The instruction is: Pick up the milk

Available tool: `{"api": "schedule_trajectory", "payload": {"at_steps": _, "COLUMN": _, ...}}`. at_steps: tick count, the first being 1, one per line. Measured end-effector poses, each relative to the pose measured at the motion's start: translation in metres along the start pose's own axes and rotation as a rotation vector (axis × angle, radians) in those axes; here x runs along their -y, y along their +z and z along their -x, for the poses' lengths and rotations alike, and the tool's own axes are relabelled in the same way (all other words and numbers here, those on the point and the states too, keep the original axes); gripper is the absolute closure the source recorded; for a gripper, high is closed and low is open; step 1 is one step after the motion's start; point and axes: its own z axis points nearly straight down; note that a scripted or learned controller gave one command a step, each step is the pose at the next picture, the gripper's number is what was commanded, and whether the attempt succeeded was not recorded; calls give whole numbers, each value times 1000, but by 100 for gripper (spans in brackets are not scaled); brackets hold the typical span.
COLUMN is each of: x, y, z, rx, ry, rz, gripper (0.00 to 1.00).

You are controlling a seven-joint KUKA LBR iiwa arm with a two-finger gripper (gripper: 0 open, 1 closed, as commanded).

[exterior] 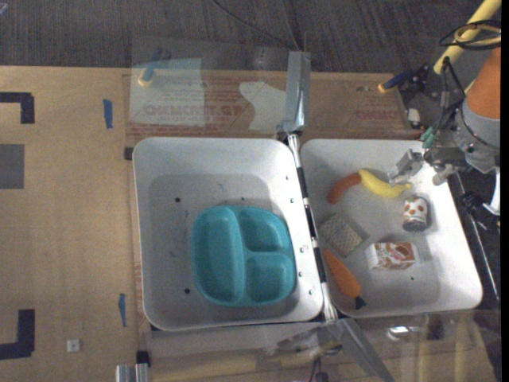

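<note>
The milk (pixel 391 255) is a small white carton with red-brown print, lying on its side in the front right part of the right bin (pixel 457 293). My gripper (pixel 423 169) hangs over the bin's back right corner, well behind the milk, just right of the banana (pixel 380 184). Its fingers stand apart with nothing between them, so it is open. The grey arm with its orange band (pixel 483 102) comes in from the right edge.
The right bin also holds a printed can (pixel 414 213), an orange sausage-shaped piece (pixel 344 187), a grey speckled pad (pixel 343 235) and a carrot (pixel 343 277). A teal divided plate (pixel 242 255) lies in the left bin (pixel 159 181). Cables hang at the upper right.
</note>
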Motion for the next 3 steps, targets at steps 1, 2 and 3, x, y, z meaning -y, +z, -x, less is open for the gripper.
{"api": "schedule_trajectory", "payload": {"at_steps": 1, "x": -37, "y": 2, "z": 11, "rx": 3, "ry": 197, "rz": 4, "gripper": 0}}
{"api": "schedule_trajectory", "payload": {"at_steps": 2, "x": 12, "y": 80, "z": 7, "rx": 1, "ry": 204, "rz": 2, "gripper": 0}}
{"api": "schedule_trajectory", "payload": {"at_steps": 3, "x": 92, "y": 124, "z": 30, "rx": -1, "ry": 33, "rz": 0, "gripper": 0}}
